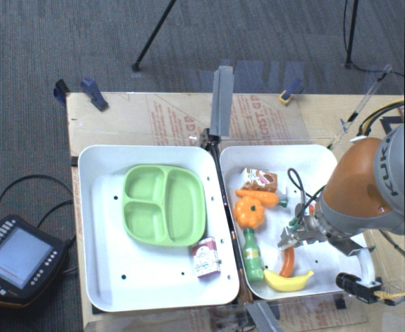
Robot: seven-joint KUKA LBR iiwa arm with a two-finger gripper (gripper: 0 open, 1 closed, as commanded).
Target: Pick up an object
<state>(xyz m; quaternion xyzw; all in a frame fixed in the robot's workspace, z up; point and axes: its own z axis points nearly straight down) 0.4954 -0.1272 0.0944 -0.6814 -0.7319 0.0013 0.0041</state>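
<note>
Tool [290, 242]: it hangs low over the right bin, just above the top end of the red chili. I cannot tell if it is clenched or let go, and I cannot see anything held in it.
Arm [358, 189]: grey with an orange band, it reaches in from the right side, over the right bin's edge.
Red chili [287, 260]: long and thin, it lies in the right bin close to the near wall. Its long side runs from far to near, leaning a little. Its top end is under the tool and its low end meets the banana.
Banana [288, 279]: yellow, lying flat along the near wall of the right bin, its ends curling up.
Green bottle [251, 256]: lying down just left of the chili, cap pointing away from the near wall.
Orange pumpkin [249, 214]: just past the bottle's cap.
Carrot [258, 196]: lies across, just behind the pumpkin.
Snack bag [260, 179]: behind the carrot.
Right bin [320, 154]: white, on the worktop [140, 116].
Left bin [99, 254]: white, it has a green tray [164, 205] with three parts and a small pink carton [206, 257] near its front right corner.
</note>
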